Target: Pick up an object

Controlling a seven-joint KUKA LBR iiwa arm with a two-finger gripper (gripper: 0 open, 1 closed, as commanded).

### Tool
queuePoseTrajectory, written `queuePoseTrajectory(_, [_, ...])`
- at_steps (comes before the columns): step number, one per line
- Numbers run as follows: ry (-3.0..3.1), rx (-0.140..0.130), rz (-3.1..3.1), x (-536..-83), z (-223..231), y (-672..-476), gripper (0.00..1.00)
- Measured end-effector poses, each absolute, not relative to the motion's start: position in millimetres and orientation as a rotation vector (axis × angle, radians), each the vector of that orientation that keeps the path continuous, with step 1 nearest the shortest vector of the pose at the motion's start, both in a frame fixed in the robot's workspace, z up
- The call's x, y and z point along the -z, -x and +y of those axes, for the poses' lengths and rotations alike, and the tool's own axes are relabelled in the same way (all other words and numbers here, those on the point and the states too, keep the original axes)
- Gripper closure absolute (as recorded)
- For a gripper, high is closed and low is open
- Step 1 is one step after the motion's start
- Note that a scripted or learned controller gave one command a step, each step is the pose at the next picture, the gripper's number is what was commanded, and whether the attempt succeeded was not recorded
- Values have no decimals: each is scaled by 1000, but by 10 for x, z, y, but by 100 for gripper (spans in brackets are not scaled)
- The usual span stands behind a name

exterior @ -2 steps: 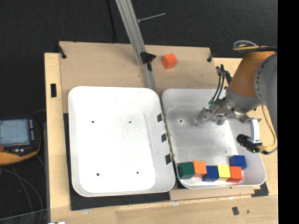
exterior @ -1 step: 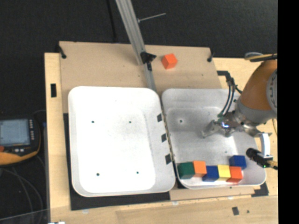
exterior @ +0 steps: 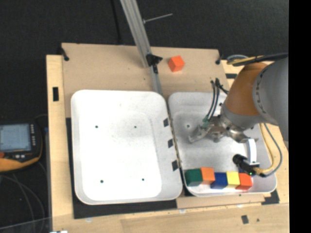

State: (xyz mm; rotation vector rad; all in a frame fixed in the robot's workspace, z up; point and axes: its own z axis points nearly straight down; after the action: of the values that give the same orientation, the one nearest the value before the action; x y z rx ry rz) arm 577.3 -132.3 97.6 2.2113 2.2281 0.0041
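1. Closest to us, along the front wall of the right bin point(exterior: 192, 106), we see five blocks in a row, side by side. From left to right: a green block point(exterior: 193, 176), an orange block point(exterior: 208, 174), a blue block point(exterior: 219, 179), a yellow block point(exterior: 233, 178) and a red-orange block point(exterior: 245, 180).
2. A bit farther back, the gripper point(exterior: 197, 136) sits low over the middle of the right bin, well apart from the row. We see nothing in it. We cannot tell how wide it is open.
3. Beside it is the left bin point(exterior: 82, 103).
4. Farthest back, an orange cube point(exterior: 176, 63) rests on the bench point(exterior: 97, 62), behind both bins.
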Motion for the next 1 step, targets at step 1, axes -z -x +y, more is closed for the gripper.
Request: queuePoseTrajectory(1, [-2207, -12, 2225, -2021, -705, -6156, 0])
